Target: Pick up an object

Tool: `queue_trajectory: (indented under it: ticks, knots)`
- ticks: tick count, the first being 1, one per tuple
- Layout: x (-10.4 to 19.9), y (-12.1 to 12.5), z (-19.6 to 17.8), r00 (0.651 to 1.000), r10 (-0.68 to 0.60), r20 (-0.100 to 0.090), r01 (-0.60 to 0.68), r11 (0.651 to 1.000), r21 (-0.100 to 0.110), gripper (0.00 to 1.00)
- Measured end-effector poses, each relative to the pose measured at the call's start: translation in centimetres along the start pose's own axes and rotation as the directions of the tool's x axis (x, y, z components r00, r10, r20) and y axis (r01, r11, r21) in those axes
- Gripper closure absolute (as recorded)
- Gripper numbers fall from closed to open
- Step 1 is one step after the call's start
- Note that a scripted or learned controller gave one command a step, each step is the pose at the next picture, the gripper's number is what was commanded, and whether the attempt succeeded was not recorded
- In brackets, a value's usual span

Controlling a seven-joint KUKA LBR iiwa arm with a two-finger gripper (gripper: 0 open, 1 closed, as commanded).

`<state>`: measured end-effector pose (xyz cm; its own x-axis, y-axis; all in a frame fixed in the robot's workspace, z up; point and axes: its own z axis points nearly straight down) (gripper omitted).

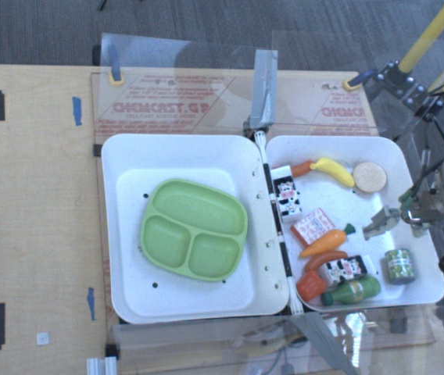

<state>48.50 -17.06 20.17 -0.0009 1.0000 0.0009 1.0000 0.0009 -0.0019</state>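
Note:
The right bin (398, 148) holds several small items. A yellow banana (333, 170) and a round tan disc (369, 177) lie at the back. A cow-print carton (286, 196) lies by the left wall, with a red-and-white packet (313, 226) and an orange carrot (324, 243) below it. A green bottle (352, 291), a second small carton (343, 269) and a red vegetable (310, 286) lie at the front. My gripper (392, 212) hangs over the bin's right side, open and holding nothing. It is above a green can (399, 265) and right of the carrot.
The left bin (120, 162) holds a green divided plate (195, 229). A ridge (273, 233) separates the bins. Clear plastic sheets with tape stand behind the bins, and a yellow pole (433, 30) with cables is at the back right.

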Motion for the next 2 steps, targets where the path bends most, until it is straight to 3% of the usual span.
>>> queue_trajectory:
  ticks: [1,2]
  knots:
    - [7.7,0.5,11.5,0.972,-0.236,0.004,0.236,0.972,-0.01,0.0]
    - [7.6,0.6,10.4,0.972,-0.233,0.005,0.233,0.972,-0.014,1.0]
